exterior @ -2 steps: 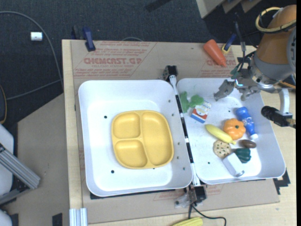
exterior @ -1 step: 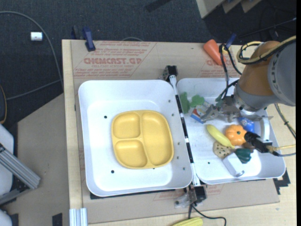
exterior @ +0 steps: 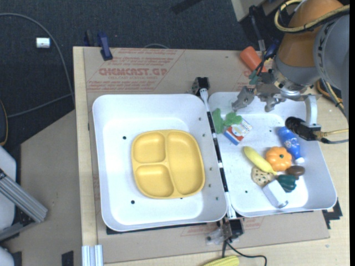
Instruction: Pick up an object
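Note:
My gripper (exterior: 256, 102) hangs over the back of the right bin (exterior: 319, 201), open, its two fingers spread with nothing between them. Just in front of and left of it lie a green toy (exterior: 224, 119) and a small white, red and blue packet (exterior: 239, 132). Further forward are a banana (exterior: 255, 158), an orange pumpkin (exterior: 278, 157), a blue bottle (exterior: 289, 141), a speckled cookie (exterior: 259, 176), a brown piece (exterior: 295, 170), a dark green piece (exterior: 288, 183) and a white tube (exterior: 274, 194).
The left bin (exterior: 111, 198) holds a yellow divided plate (exterior: 166, 163). An orange object (exterior: 249, 56) lies on the bench behind the right bin. A blue clamp (exterior: 104, 46) sits at the bench's back left edge.

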{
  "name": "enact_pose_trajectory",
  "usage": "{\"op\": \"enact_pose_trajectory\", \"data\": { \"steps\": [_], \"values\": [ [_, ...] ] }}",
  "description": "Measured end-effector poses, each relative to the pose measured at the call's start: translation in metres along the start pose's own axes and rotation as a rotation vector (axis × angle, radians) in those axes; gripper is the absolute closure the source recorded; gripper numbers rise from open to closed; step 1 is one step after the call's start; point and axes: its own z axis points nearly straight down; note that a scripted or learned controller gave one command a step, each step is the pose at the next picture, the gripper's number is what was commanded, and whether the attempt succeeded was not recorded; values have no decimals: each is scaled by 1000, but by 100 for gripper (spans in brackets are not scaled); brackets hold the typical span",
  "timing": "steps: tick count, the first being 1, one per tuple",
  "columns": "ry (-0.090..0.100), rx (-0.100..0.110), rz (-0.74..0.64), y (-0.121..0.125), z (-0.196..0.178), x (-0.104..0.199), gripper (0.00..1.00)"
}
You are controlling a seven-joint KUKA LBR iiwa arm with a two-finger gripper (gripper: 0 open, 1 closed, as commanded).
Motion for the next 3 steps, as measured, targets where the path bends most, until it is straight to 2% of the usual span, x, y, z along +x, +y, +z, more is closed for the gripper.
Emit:
{"op": "enact_pose_trajectory", "data": {
  "steps": [1, 2, 3],
  "values": [
    [0, 5, 2, -55, 102, -14, 0],
    [1, 7, 3, -98, 102, -4, 0],
    [1, 4, 3, -97, 92, -4, 100]
  ]
}}
